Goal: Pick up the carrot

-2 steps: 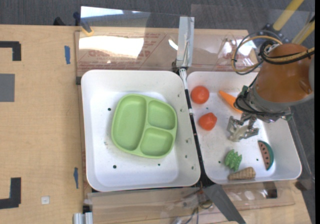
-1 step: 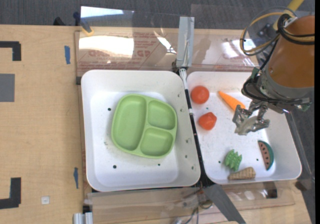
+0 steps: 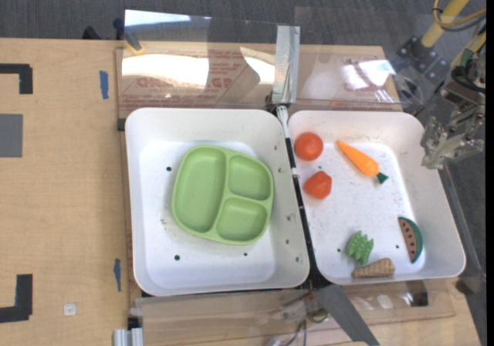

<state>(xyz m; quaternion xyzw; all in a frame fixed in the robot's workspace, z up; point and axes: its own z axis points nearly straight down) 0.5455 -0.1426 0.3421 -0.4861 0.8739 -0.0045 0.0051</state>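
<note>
The carrot [image 3: 360, 159] is orange with a small green tip and lies slantwise in the upper part of the right white bin [image 3: 432, 205]. My gripper [image 3: 441, 145] hangs over that bin's right rim, to the right of the carrot and apart from it. Nothing shows between it and the carrot.
Also in the right bin are an orange-red ball [image 3: 309, 145], a red strawberry-like piece [image 3: 318, 184], a green leafy piece [image 3: 359, 246], a tan cone [image 3: 374, 268] and a watermelon slice [image 3: 411, 239]. The left bin [image 3: 147, 182] holds a green divided plate [image 3: 223, 195].
</note>
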